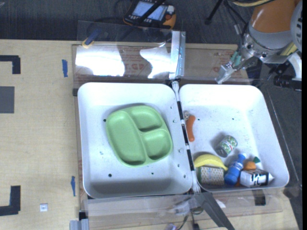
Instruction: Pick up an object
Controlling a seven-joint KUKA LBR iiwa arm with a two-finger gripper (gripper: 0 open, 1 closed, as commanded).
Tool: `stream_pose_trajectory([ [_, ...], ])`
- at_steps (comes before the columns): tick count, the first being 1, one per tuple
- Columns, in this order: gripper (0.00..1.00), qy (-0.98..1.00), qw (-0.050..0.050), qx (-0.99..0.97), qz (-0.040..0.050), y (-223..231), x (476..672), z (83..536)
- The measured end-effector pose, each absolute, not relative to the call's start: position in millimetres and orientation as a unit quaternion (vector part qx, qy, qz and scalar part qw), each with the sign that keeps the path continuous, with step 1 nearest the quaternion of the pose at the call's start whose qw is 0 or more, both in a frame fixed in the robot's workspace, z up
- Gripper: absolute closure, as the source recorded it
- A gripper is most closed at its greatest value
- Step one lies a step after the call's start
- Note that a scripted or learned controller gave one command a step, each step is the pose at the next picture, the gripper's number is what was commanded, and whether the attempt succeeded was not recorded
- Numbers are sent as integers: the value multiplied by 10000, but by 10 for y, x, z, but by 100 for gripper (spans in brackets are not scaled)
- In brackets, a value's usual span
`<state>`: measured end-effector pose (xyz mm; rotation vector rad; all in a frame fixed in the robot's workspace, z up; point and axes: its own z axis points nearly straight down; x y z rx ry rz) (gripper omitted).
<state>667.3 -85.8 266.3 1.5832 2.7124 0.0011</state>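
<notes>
Carrot (pixel 191 127) in right bin (pixel 268 123); wooden bench (pixel 38 143), dark floor (pixel 57 8)

Bright, glare on clear panel (pixel 122 61), soft focus

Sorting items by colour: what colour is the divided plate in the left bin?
Light green, seen clearly in the camera view: the divided plate lies in the left bin.

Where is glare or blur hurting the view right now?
Camera view: strong glare whites out the clear panel behind the left bin; the end effector at upper right is soft and blurred; the small objects at the right bin's near edge, like the blue bottle, are slightly fuzzy; the green tray is evenly lit.
</notes>
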Motion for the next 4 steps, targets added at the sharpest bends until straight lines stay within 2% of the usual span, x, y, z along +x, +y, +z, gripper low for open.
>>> stream_pose_trajectory([
  [1, 100, 9425, 17, 3342, 8, -1441, 6676, 1710],
  [2, 100, 9317, 31, 3632, 10, -870, 6533, 2303],
  [3, 100, 9912, 28, 1322, 10, -897, 6633, 2110],
  [4, 100, 9359, 11, 3523, 4, -872, 6544, 2124],
])
